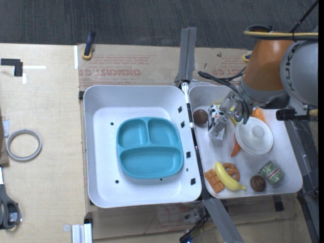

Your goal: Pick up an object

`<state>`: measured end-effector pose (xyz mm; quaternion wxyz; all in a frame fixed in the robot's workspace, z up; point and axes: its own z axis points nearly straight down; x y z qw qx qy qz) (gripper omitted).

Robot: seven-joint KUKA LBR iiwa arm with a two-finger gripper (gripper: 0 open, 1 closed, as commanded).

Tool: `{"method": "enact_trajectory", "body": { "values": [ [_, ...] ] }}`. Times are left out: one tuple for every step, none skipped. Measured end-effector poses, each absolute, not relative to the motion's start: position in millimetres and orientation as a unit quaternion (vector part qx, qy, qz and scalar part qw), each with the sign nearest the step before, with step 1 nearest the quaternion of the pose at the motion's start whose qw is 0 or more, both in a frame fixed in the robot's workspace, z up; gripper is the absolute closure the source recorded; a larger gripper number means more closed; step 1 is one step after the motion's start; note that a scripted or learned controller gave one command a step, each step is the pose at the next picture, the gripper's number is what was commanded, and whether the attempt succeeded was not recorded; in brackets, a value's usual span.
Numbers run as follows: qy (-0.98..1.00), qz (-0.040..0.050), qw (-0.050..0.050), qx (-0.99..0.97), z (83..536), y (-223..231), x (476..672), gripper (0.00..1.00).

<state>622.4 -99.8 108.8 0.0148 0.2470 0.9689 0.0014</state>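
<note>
— Gripper status?
— Gripper (pixel 217 127) sits low in the right bin (pixel 291 151), far-left part, just right of a brown ball (pixel 201 116). Whether it is open or closed: cannot tell.
— Objects?
— White bowl (pixel 254 136) just right of it; banana (pixel 228 176) at near side. Left bin (pixel 96 151) holds a blue plate (pixel 150 148).

Open floor around blue plate (pixel 150 147)

Blue divided plate (pixel 150 148): smooth, slightly glossy plastic. Bins (pixel 96 135): matt white plastic. Table (pixel 45 95): pale wood, cardboard sheet (pixel 131 65) matt.
</note>
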Motion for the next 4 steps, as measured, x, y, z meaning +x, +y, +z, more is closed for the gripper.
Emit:
{"method": "enact_trajectory", "body": {
  "values": [
    [0.942, 0.0046, 0.021, 0.335, 109, -95, 615.4, 0.00],
    [0.952, -0.0001, 0.002, 0.306, 93, -123, 547.6, 0.00],
    [0.955, -0.0001, 0.000, 0.297, 91, -98, 501.7, 0.00],
    [0.955, 0.0002, 0.001, 0.298, 100, -98, 502.6, 1.00]
  ]
}}
